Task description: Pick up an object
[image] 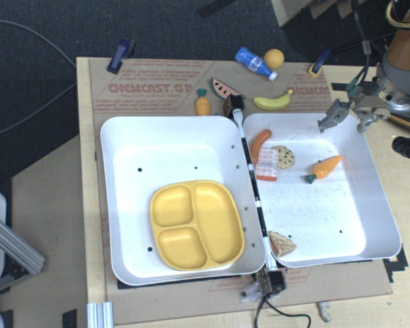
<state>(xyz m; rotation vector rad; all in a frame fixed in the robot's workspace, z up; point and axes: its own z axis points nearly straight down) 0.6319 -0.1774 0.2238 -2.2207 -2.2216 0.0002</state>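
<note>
Carrot [324,167] lies in your right bin [369,203], near the far edge. Your end effector [352,115] hovers above that rim, fingers spread, holding nothing. You're at the approach: next, descend squarely over the carrot

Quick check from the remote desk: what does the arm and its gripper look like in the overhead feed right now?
The arm comes in from the view's right: a rounded grey body with an orange band above the wrist. Below it sits a grey metal wrist block with thin dark and green cables running along it. The gripper is grey metal with two short fingers.
</note>
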